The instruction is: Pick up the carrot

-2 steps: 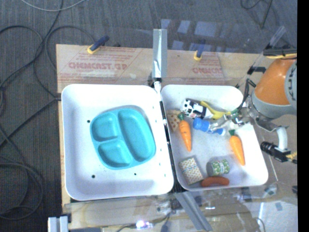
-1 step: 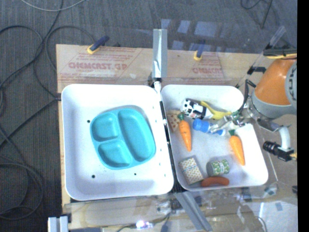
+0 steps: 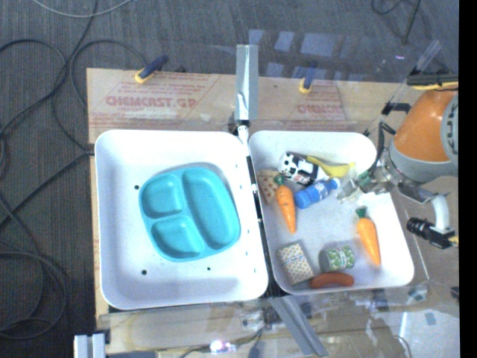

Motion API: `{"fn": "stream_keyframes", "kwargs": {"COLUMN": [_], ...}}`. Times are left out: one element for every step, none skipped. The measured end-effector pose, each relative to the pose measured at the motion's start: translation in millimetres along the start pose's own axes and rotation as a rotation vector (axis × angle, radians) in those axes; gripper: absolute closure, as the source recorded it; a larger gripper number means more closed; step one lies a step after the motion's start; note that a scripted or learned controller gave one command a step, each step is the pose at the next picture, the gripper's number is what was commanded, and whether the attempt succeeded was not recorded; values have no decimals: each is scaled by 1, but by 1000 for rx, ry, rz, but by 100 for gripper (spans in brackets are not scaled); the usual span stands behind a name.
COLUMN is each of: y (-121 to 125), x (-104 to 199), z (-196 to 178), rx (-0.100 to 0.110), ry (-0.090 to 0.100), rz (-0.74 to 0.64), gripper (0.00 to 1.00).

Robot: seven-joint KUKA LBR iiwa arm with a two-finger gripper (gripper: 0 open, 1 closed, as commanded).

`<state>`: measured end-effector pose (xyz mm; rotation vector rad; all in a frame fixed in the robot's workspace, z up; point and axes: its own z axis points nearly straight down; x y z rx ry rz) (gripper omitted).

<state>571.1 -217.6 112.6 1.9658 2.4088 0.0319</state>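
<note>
Two orange carrots with green tops lie in the right bin [image 3: 387,274]. One carrot [image 3: 287,208] is near the bin's left wall, beside a blue bottle. The other carrot [image 3: 368,239] lies toward the right wall, pointing to the front. My gripper [image 3: 363,183] hangs over the right bin's back right part, just above and behind the right-hand carrot's green top. It is small and partly blurred against the bin. Nothing is visibly held.
The right bin also holds a black-and-white cow toy [image 3: 299,170], a yellow banana [image 3: 332,168], the blue bottle [image 3: 315,193], a patterned block [image 3: 294,262], a green can [image 3: 338,258] and a red sausage [image 3: 332,280]. A blue divided plate [image 3: 191,211] sits in the left bin [image 3: 112,200].
</note>
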Motion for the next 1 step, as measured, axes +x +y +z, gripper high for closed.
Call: {"fn": "stream_keyframes", "kwargs": {"y": [13], "x": [22], "z": [-53], "rx": [34], "ry": [16], "rz": [-122], "gripper": [100]}}
